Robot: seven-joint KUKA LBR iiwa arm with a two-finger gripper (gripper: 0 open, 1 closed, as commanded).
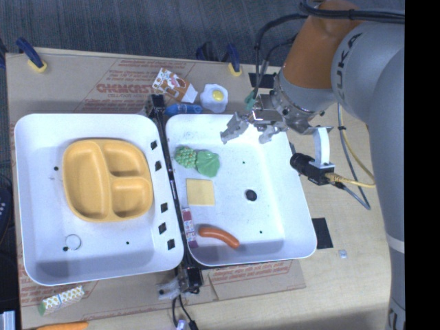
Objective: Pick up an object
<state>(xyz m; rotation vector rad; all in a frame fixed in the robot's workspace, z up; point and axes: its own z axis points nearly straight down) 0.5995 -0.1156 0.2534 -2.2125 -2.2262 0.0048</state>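
The claw [249, 126] hovers with fingers apart and holding nothing at the right bin's [292, 205] far edge, the green broccoli [197, 160] down-left of it

On my feed the desk [344, 280] carries flattened printed cardboard [103, 81] under both white bins. Blue clamps [31, 53] grip its far edge — one at the left corner, two near the middle. Behind the bins lie a small printed carton [168, 82] and a yellow-and-white piece [215, 96] — well apart from a wrapped packet [62, 299] at the near-left corner.
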